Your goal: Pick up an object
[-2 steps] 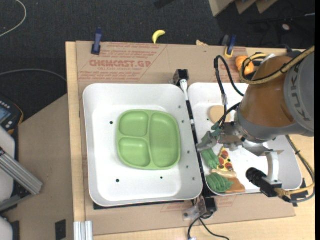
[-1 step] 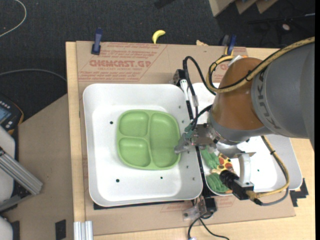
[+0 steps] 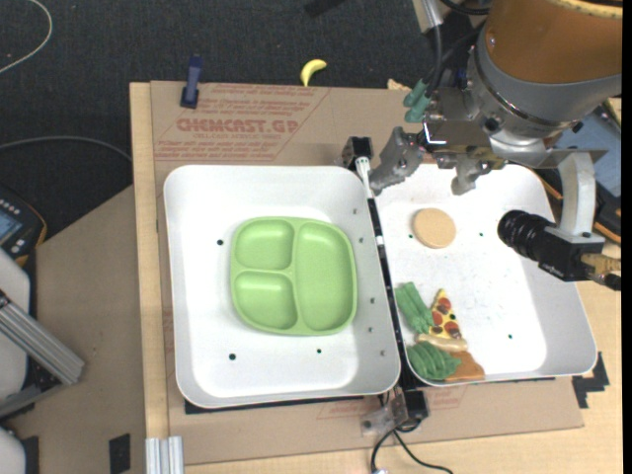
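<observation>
Cardboard covers the bench under two white bins; the right bin (image 3: pixel 553 354) holds a round tan cookie (image 3: pixel 434 228). Above its far edge hangs the hand (image 3: pixel 432 171), fingers spread wide and empty, the cookie just below, toward the camera.

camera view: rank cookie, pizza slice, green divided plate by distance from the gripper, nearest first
From the gripper, at the top of the right bin:
1. Cookie, right bin, just below the gripper.
2. Pizza slice, right bin, low along its left side.
3. Green divided plate, centre of the left bin.
</observation>
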`<state>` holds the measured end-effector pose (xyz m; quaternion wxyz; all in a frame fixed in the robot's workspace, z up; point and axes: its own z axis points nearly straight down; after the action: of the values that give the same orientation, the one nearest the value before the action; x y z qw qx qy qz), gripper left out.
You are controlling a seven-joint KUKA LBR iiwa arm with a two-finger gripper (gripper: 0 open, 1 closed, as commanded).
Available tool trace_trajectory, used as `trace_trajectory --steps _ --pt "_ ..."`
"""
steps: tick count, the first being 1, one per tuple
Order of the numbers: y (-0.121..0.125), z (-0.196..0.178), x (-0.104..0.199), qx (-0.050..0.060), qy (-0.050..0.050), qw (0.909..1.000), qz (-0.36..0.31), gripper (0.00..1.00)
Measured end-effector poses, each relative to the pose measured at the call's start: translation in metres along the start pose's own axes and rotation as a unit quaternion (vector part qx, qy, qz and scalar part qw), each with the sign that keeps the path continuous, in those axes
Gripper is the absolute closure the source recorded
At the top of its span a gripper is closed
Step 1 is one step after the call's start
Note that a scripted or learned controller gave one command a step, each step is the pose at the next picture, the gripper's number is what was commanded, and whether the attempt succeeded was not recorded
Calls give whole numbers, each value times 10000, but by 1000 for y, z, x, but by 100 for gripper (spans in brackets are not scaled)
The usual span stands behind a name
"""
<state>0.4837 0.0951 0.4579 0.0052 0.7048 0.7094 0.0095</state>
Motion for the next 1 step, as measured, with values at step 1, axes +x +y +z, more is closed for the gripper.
trace_trajectory --steps 1 --pt "-8 100 66 157 -37 9999 -4 0"
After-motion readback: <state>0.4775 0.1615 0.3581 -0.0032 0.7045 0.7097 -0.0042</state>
